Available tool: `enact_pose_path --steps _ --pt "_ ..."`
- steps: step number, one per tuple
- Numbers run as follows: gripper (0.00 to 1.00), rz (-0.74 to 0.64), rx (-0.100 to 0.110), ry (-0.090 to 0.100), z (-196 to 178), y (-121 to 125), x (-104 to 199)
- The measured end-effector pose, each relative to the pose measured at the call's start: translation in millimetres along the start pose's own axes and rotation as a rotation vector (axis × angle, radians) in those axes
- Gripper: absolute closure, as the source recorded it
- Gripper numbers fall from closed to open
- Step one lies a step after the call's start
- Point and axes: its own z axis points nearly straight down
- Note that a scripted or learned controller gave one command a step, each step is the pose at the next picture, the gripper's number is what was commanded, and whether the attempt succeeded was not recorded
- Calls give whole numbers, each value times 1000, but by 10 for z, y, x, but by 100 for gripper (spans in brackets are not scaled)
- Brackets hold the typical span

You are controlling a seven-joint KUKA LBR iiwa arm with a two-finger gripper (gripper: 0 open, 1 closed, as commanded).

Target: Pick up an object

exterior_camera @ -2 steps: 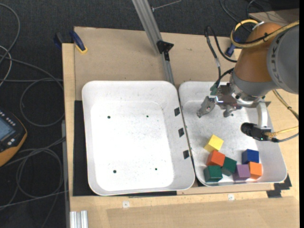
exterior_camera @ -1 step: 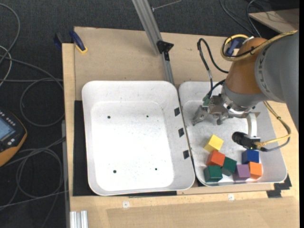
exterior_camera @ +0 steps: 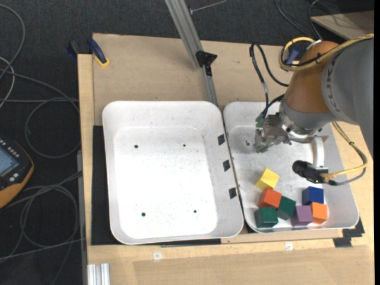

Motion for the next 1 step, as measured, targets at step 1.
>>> enact_pose_path --steps 1 --pt "100 0 -5 -2 -510 -69 -47"
